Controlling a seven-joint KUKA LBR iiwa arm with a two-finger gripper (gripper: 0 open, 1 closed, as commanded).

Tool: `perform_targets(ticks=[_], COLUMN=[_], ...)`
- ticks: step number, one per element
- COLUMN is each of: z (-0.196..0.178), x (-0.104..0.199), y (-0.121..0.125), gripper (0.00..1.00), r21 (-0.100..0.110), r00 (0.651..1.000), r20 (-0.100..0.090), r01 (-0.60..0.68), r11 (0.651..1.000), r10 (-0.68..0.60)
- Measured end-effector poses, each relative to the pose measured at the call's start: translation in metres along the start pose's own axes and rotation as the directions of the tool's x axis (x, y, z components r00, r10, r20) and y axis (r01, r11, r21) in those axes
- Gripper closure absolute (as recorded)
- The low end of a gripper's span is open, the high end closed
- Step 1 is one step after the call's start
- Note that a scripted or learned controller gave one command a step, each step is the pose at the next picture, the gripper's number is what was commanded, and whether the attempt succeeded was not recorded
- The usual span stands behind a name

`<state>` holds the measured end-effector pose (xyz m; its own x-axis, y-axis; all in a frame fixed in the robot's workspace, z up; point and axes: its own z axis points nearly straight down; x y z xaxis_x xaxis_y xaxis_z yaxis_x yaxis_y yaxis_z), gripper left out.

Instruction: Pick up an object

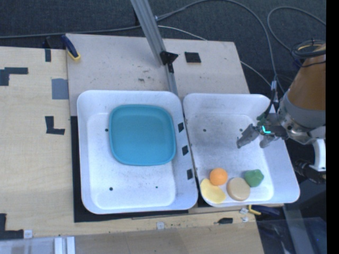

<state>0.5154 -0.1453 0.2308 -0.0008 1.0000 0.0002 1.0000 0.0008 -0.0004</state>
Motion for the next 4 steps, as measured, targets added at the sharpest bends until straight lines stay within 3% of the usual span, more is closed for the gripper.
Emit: perform_targets(ticks=[1,3,4], z=[0.000,0.119,0.142], x=[0.000,0.005,0.005], y=[0.000,-0.004,-0.003], gripper=[0.00,0.00,0.00], r21=[0.000,0.006,-0.001], r00=[1.000,1.000,1.000], r20=[0.000,-0.001,0.001], r01=[0.000,-0.001,0.000], r11=[1.000,1.000,1.000], r10=[0.000,0.001,0.000])
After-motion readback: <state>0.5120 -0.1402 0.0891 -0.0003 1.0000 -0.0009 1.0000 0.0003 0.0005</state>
